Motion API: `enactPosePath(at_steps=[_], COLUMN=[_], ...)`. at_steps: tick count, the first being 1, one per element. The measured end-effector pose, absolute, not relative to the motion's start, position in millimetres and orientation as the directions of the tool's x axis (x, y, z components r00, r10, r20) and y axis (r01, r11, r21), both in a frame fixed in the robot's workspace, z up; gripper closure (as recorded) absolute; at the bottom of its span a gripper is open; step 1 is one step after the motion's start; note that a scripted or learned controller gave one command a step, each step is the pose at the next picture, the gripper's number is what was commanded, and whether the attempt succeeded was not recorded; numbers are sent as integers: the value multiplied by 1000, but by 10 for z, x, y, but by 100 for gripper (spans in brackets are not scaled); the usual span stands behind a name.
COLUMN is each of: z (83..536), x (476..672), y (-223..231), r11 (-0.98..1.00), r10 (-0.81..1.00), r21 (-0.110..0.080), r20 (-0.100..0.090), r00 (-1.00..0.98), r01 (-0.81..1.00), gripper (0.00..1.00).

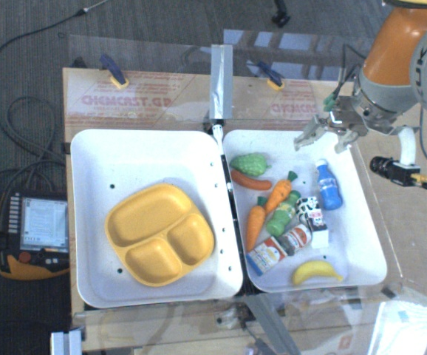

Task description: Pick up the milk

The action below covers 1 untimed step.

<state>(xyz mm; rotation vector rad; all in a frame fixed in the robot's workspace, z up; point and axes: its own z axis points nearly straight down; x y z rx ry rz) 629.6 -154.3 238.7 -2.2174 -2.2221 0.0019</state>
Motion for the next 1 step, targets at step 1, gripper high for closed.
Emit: enactPosePath(at_steps=[1], z=[1174], x=[5756], y=[-1486], r11=[25], r10=[1000], r21=[-4], r20=[1], r00=[-25], r01=[1000], gripper=[0])
